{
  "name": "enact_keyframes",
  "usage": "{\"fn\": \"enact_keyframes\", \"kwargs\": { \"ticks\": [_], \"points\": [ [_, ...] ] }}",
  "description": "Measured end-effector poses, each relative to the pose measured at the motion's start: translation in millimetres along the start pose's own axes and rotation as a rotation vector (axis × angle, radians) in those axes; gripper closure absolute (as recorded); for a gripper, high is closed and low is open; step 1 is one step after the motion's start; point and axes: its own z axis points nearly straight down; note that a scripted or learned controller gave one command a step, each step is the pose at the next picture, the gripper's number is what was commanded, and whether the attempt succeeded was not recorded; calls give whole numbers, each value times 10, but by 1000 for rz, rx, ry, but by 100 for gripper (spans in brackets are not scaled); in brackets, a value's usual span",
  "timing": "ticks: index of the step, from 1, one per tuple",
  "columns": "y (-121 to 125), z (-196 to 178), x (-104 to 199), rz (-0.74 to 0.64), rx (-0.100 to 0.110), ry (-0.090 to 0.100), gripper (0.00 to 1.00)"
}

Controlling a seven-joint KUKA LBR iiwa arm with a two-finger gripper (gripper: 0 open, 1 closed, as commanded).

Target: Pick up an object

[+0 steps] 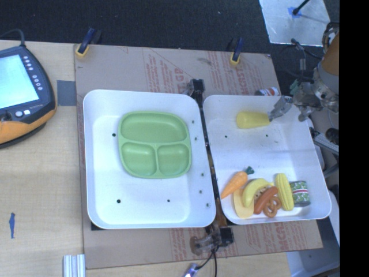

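Cut off by the left edge: the orange-and-grey control pendant (20, 94), its screen partly out of frame. Cut off at the right: most of the arm (330, 56), only wrist parts in sight. Too small and blurred to tell open from closed: the gripper (286, 107), at the far right of the right bin (288, 149), just beside the yellow object (252, 119). Partly hidden in the near pile: the yellow wedge (243, 208), under the banana (255, 190) and sausage (266, 201); the green tin (300, 193), behind the corn (283, 191). Unreadable: faint red print on the cardboard (167, 68).
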Motion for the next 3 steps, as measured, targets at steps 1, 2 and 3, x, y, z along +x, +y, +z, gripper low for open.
{"fn": "enact_keyframes", "kwargs": {
  "ticks": [1,2,3],
  "points": [
    [205,468,211,0,3,0,0],
    [225,680,494,2,-2,-4,0],
    [247,733,413,-3,3,7,0]
  ]
}}
